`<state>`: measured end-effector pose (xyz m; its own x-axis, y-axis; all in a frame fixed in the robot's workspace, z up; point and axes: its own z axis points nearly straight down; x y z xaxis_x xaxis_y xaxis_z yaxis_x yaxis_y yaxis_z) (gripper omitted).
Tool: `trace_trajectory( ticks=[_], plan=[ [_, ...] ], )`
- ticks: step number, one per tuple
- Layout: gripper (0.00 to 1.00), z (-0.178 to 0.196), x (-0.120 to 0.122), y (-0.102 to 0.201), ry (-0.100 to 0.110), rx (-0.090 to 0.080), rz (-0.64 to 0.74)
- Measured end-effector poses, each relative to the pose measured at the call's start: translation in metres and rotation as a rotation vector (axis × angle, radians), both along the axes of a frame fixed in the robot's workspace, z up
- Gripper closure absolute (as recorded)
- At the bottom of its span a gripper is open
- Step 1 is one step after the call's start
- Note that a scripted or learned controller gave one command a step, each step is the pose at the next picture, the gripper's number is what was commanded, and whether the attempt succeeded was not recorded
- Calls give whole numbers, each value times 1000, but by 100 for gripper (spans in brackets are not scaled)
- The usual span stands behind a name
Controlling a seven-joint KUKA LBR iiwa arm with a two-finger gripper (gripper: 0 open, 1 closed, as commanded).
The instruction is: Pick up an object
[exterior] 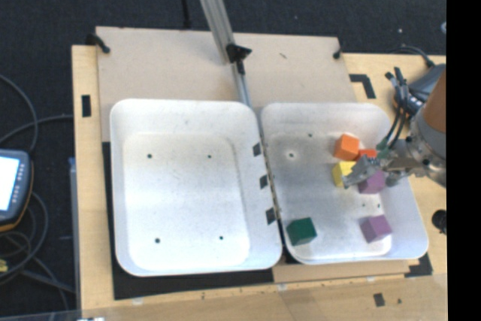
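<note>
White plastic makes up both bins, and we see them side by side on a pale wooden bench (301,68). We count five small blocks in the right bin (301,124). An orange block (347,146) sits toward the far right part of it, with a yellow block (340,174) just in front and close to touching. A purple block (371,183) lies right beside the yellow one, partly under the gripper. Another purple block (374,228) rests near the front right corner, well apart from that cluster. A green block (301,231) sits near the front left corner of the same bin, close to the divide between the two bins.

We see the arm (432,109) coming in from the right, and its gripper (370,169) hangs low over the cluster, between the orange block and the nearer purple one. We cannot tell from this angle how its tips are set, or whether anything is caught there.

We note the left bin (188,116) has a speckled floor. A slanted metal rail (210,4) runs down from the top to the bins' far edge. At the left edge a small screen (11,188) glows, with cables around it.
</note>
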<state>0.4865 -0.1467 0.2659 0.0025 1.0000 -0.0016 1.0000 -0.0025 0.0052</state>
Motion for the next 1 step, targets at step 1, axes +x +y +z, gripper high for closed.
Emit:
trace_trajectory(
  ticks=[1],
  plan=[
    [0,-81,80,9,5,0,7]
  ],
)
